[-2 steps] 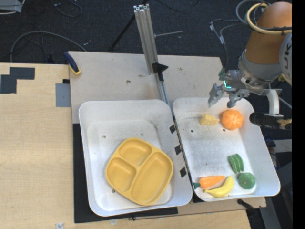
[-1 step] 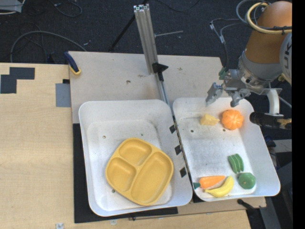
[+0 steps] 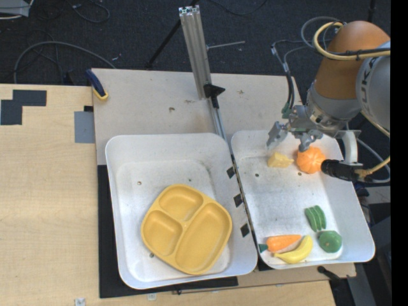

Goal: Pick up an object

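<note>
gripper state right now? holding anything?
Gripper: open, fingers spread, holding nothing. It hangs over the far end of the right bin, just above the pale yellow piece and the orange.

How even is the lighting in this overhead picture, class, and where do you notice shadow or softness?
In the camera view, light falls evenly on both white bins, with no strong glare; the yellow divided plate casts only a faint shadow; the floor behind the bench is dark; the gripper above the pale yellow piece looks soft, its detail hard to read.
</note>
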